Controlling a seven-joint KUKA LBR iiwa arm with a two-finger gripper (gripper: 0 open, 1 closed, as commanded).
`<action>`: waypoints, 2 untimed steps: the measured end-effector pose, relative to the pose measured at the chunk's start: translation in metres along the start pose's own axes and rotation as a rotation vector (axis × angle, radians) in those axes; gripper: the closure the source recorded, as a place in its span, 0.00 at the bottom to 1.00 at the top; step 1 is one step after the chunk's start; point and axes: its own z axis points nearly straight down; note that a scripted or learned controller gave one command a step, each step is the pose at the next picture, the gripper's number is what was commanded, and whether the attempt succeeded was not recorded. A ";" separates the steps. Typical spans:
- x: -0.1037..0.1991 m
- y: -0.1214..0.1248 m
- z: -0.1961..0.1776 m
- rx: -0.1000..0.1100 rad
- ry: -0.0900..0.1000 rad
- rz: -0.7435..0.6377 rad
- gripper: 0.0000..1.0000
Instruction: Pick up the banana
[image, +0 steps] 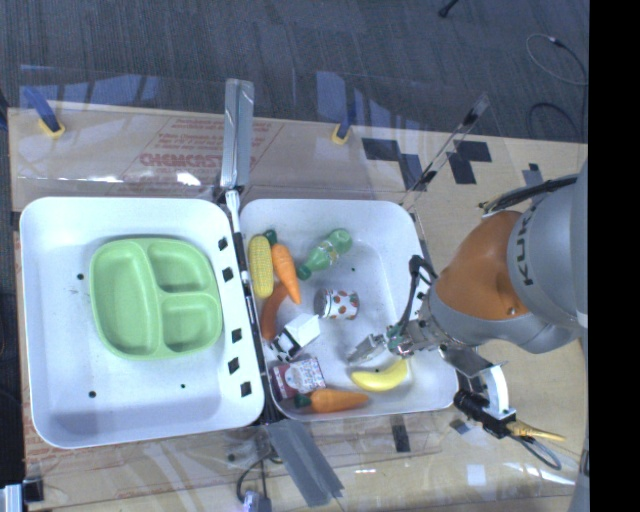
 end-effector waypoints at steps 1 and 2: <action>0.000 0.000 0.000 0.000 0.000 0.000 0.00; 0.001 0.000 0.000 0.001 0.002 -0.078 0.00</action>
